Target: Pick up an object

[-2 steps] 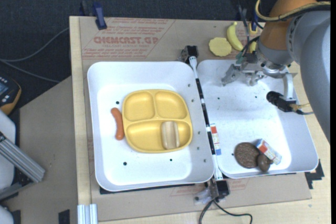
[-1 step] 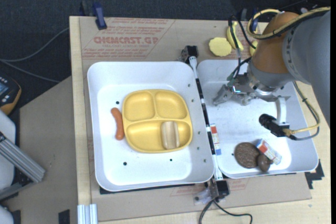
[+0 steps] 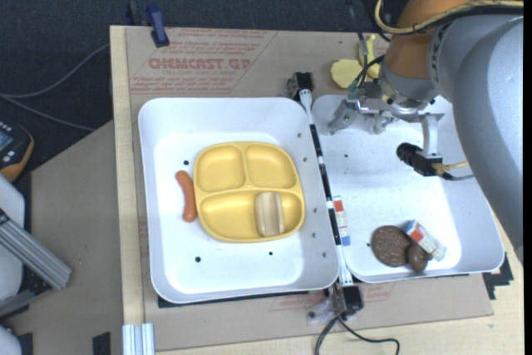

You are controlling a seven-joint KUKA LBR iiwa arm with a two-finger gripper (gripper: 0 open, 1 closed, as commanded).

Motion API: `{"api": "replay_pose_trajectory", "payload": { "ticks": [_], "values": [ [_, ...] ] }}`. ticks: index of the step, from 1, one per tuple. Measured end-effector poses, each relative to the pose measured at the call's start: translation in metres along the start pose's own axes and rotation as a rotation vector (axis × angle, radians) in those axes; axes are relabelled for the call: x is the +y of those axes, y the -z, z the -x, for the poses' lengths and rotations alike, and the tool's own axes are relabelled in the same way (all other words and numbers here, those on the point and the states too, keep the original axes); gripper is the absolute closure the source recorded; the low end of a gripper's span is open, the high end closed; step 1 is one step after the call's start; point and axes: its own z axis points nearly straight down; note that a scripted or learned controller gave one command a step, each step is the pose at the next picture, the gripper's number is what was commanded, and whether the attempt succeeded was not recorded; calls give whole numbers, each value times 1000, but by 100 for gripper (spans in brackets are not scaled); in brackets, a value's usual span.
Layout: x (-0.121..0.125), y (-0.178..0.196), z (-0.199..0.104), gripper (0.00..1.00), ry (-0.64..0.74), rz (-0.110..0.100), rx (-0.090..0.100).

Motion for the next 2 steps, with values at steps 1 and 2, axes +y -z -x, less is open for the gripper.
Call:
{"api": "replay_pose_trajectory", "payload": {
  "ticks": [1,2],
  "values": [
    [-3,0,36,0,-6,-5,-1],
    [-3,0,4,0,0,-9,3]
  ]
}}
